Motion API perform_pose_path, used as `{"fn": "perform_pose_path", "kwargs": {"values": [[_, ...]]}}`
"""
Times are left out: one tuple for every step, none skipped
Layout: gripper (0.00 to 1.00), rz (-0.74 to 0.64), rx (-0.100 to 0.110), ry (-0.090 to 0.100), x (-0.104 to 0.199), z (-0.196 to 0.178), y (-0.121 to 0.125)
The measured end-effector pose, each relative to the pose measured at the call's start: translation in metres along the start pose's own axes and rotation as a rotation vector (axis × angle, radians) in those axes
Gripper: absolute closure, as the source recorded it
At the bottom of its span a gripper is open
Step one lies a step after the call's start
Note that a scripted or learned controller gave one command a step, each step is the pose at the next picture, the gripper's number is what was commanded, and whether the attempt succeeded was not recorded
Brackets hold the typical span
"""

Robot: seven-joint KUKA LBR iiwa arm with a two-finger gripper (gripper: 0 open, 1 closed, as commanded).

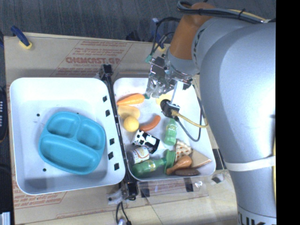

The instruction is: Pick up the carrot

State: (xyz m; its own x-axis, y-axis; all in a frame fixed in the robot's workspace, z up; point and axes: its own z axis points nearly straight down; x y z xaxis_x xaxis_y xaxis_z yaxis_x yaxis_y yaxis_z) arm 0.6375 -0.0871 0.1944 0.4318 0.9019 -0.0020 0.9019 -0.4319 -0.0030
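Grey arm casing with orange band fills the right side, nearest the lens. Two-finger metal gripper hangs over the far end of the right white bin; can't tell whether its fingers are spread or closed. One orange tapered carrot lies just left of the fingertips, nothing visibly between them. Below the gripper, toward the near end: one yellow ball-shaped fruit, one orange-red sausage-shaped piece, one black-and-white cow figure, two green bottles, plus a cluttered brown pile I can't count. Left white bin, well left of the gripper: one blue three-compartment plastic tray.
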Motion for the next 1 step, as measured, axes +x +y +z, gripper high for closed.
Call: {"fn": "perform_pose_path", "kwargs": {"values": [[1.00,0.447,0.010,-0.001,-0.0391,-0.0393,-0.0878]]}}
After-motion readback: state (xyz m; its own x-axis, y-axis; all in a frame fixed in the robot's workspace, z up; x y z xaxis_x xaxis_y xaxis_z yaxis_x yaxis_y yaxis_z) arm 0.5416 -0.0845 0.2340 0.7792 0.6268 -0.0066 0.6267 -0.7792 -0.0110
